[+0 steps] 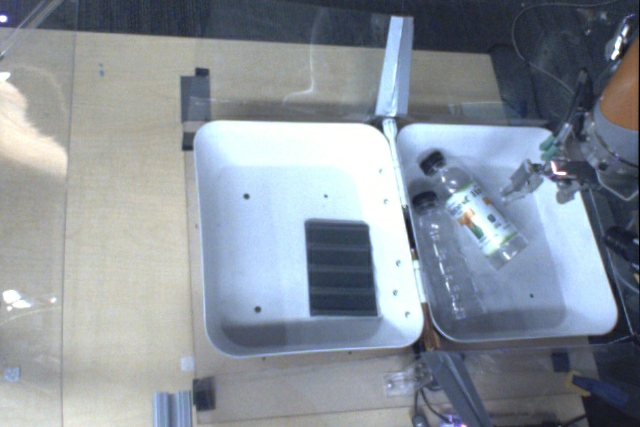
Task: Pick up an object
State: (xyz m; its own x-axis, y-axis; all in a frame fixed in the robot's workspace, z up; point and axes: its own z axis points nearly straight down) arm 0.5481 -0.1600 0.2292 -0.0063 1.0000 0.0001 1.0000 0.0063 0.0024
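Observation:
Two clear plastic bottles with black caps lie in the right bin (585, 260). One bottle (480, 220) carries a green and orange label and lies on a slant near the bin's middle. The other, unlabelled bottle (442, 260) lies along the bin's left wall. A black ridged block (340, 267) lies flat in the left bin (250, 165). My gripper (543, 182) hovers over the right bin's upper right part, just right of the labelled bottle and apart from it. Its fingers are spread open with nothing between them.
A metal post (393, 65) stands behind the seam between the bins. Cables (560, 45) hang at the far right by the arm. Clear plastic sheeting (40, 165) covers the bench to the left.

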